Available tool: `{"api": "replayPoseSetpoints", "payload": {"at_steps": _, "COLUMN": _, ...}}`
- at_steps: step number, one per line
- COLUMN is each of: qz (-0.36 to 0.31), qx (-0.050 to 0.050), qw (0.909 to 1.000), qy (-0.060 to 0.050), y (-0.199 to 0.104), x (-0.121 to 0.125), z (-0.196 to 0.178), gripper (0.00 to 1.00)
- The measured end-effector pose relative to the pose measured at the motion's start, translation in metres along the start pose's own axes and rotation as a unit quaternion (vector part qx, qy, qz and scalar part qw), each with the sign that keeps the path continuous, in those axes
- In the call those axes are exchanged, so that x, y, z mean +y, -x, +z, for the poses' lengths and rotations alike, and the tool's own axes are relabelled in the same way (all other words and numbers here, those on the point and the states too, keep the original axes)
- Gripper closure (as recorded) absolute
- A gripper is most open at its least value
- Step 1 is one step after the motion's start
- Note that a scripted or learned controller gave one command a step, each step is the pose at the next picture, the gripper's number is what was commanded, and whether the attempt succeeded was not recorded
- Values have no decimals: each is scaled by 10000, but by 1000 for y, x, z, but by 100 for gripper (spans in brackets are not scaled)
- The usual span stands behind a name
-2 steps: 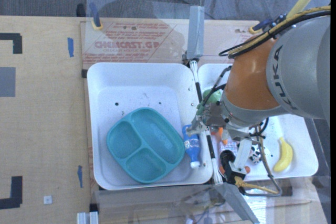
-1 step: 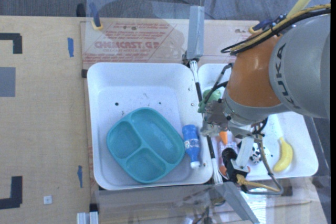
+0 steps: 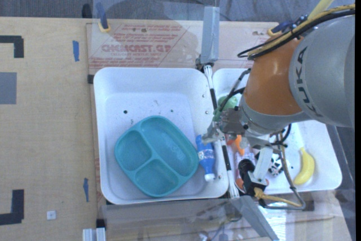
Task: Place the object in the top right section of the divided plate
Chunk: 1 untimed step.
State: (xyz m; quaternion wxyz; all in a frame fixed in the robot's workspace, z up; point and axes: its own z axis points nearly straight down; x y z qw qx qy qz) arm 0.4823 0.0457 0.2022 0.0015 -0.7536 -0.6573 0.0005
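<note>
Camera view looks down on the teal divided plate [image 3: 169,144], which lies with nothing in any of its three sections in the left bin [image 3: 146,87]. The gripper [image 3: 221,124] hangs low over the wall between the two bins, under the arm [image 3: 304,82]. The wrist hides it, so I cannot tell how far open it is or whether it has hold of anything.

The task does not say which object is meant. The nearest candidate is a blue-and-white tube [image 3: 206,158], lying in the left bin just beside the plate's right rim and right below the gripper. A banana [image 3: 305,166], a green object [image 3: 228,101] and an orange object [image 3: 240,144] lie in the right bin [image 3: 327,144].

The step in hand looks like the pick. If the tube is the target, it probably needs a grasp across its narrow body, clear of both the bin wall and the plate rim. It should then be lifted straight up before any sideways travel, so the plate is not dragged along. The carry to the plate's top right section would be short, and a low release there should keep the tube from rolling over a divider.
</note>
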Motion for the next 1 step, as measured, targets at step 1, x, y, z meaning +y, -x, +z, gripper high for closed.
{"api": "replayPoseSetpoints", "payload": {"at_steps": 1, "qz": -313, "qx": -8, "qw": 9995, "qy": 14, "y": -22, "x": 45, "z": -49, "gripper": 0}}
